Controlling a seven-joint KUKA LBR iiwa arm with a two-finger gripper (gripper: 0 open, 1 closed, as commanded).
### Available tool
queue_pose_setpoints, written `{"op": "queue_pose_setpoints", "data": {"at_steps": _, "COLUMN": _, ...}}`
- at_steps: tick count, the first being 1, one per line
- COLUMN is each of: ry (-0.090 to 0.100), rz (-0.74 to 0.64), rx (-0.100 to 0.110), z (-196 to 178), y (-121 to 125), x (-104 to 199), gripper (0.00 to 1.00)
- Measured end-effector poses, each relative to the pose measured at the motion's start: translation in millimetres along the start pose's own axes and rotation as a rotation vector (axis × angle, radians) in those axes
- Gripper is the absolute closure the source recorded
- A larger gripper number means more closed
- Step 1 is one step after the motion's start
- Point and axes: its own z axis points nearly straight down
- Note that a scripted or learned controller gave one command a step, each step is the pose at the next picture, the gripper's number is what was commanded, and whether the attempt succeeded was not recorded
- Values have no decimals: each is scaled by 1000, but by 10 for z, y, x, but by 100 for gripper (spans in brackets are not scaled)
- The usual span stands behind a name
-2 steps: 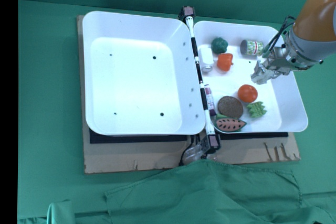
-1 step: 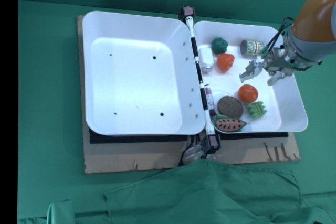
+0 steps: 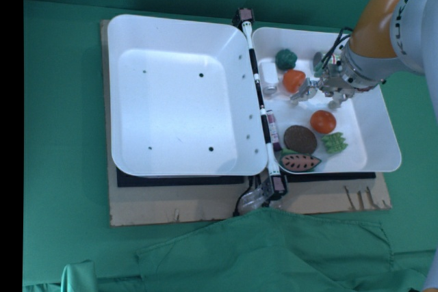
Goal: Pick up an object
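Camera view, contents of the desk (image 3: 61,113):
- Left bin (image 3: 137,31): bare white floor.
- Right bin (image 3: 383,147): dark green lump (image 3: 286,58) near far edge; white bottle (image 3: 269,77) by left wall; orange-red piece (image 3: 293,80); red tomato (image 3: 323,122); brown oval (image 3: 300,139); green leafy piece (image 3: 335,142); watermelon slice (image 3: 300,162) at near-left corner.
- Gripper (image 3: 320,94): above the right bin's middle; fingers' state cannot be told.
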Motion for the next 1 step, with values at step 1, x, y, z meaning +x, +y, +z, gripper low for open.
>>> {"op": "queue_pose_setpoints", "data": {"at_steps": 1, "ry": -4, "rz": 4, "rx": -14, "z": -72, "y": -460, "x": 194, "gripper": 0}}
